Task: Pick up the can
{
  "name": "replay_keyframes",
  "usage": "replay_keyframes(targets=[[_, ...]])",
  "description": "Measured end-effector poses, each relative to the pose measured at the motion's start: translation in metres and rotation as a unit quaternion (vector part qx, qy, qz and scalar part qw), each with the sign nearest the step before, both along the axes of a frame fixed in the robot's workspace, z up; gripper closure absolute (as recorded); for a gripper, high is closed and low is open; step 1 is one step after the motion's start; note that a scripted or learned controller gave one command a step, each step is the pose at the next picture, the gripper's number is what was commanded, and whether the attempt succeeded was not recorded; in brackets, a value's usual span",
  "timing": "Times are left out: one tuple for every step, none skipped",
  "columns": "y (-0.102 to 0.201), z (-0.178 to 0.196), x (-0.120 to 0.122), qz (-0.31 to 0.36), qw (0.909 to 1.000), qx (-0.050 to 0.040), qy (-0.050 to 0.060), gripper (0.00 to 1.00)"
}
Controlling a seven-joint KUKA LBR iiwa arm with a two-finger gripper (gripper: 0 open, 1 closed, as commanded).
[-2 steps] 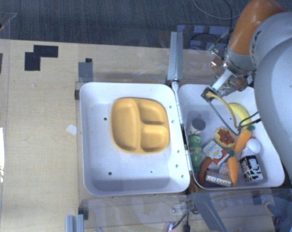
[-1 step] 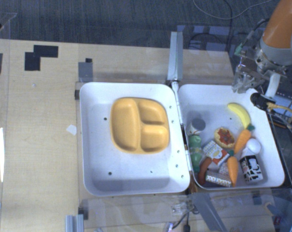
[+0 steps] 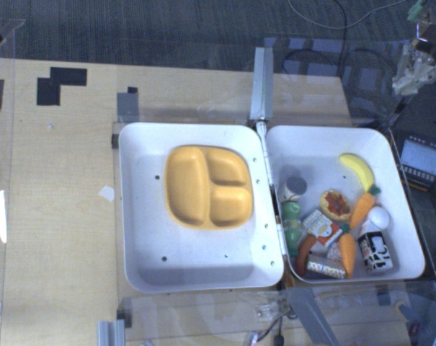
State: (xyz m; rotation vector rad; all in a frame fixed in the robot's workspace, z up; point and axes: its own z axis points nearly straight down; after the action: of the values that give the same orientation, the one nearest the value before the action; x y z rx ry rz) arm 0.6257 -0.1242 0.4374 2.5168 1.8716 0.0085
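In the right bin (image 3: 390, 150), a black-and-white-labelled can (image 3: 375, 251), lettering unreadable.

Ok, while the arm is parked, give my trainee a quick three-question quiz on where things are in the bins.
1. Which item sits in the left bin? A) a mug B) the yellow divided tray C) a sponge
2. True or false: the can stands against the right-hand wall of the right bin.
3. Fill in: the curved yellow fruit near the right bin's far side is a ____.

Key: 1 B. 2 False: it stands by that bin's left wall, next to the divider. 3 banana.
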Motion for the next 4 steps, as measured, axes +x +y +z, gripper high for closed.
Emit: replay_keyframes(targets=[[0.092,-0.068,0.042,-0.062,0.9981,0.0012,0.002,1.00],[0.099,-0.048,0.044,-0.041,0.9991,0.0008,0.001,1.00],[0.113,-0.164,0.037,0.024,0.9997,0.0007,0.002,1.00],[0.097,-0.131,0.044,0.009,1.0000,0.0004,0.000,1.00]])
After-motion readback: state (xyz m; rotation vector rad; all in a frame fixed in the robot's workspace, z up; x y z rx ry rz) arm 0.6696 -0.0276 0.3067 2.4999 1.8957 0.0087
